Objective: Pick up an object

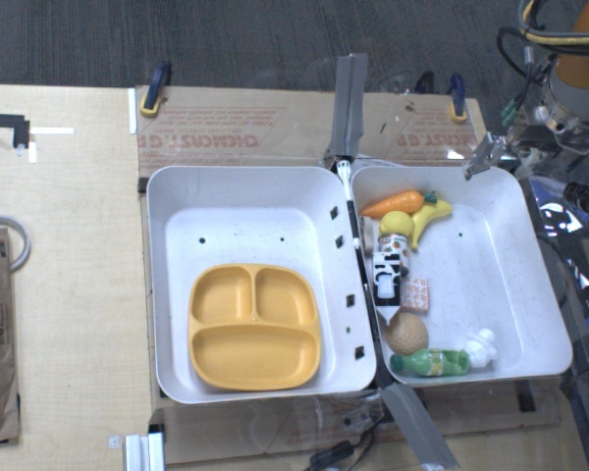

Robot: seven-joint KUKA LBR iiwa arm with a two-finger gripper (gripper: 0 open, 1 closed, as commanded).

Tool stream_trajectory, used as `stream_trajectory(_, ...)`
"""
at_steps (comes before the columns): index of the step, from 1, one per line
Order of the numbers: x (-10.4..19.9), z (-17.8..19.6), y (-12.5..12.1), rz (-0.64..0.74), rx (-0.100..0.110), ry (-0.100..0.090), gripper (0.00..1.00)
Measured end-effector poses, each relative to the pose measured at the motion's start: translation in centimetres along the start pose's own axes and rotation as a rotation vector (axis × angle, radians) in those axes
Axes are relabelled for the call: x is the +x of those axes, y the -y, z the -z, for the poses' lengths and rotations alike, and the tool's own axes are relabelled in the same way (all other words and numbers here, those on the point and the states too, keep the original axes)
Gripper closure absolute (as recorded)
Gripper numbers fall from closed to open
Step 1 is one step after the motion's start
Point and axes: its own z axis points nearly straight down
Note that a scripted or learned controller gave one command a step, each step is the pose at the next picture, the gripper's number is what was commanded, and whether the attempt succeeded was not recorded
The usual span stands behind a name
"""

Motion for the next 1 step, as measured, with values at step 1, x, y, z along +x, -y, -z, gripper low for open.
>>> stream_trajectory(1, 6.36, -13.45, 1.59, 0.188, -0.004, 0.001, 0.0)
